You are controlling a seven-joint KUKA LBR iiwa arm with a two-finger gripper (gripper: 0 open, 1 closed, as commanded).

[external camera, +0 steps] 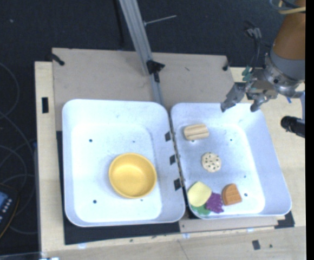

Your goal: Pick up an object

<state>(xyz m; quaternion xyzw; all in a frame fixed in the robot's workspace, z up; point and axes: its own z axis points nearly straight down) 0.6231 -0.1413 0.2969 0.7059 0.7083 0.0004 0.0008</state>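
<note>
Over the far right corner of the right bin [265, 145], the jaws [242, 102] hang open, the two fingers spread apart with nothing between them. The arm [289, 37] comes in from the upper right, its orange band above the grey wrist.

Inside the right bin lie several small things. A tan roll [196, 132] rests near the far left part, close to the divide between the bins. Nearer the middle sits a round cookie [211, 162] with dark specks. Along the near edge a cluster gathers: a yellow piece [199, 193] at the left, touching a purple bunch [215, 203] beside it, with a green rim [200, 210] showing under them, and an orange-brown piece [231, 194] just to the right. All of these lie well apart from the jaws.

The left bin [81, 145] holds a yellow bowl [132, 175], upright, toward its near right part.

Both bins rest side by side on the pale surface [46, 145]. A grey pole [138, 31] slants up from behind the divide.
</note>
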